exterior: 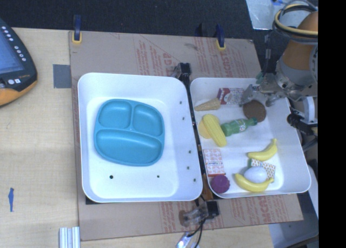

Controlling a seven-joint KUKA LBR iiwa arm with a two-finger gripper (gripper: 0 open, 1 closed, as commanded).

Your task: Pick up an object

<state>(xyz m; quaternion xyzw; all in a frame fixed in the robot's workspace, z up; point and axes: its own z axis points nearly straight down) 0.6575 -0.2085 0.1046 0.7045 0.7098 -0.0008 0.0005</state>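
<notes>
The right bin (296, 149) holds several toy foods. A yellow corn cob (213, 128) lies next to a green bottle (238, 126). A brown round piece (254, 111) sits at the bin's far side beside a red and white carton (229, 95), with a pale wedge (207, 104) to their left. Near the front lie two bananas (264, 152) (249, 183), a white egg (256, 174), a purple piece (220, 183) and a red and white packet (213, 160). My gripper (261, 91) hangs low over the bin's far right corner, just above and behind the brown piece.
The left bin (178, 182) holds a blue divided plate (130, 132). A handheld control pad (13, 63) lies at the bench's far left. Clamps (185, 70) (198, 213) sit between the bins at the back and front. The arm's body (297, 47) fills the upper right.
</notes>
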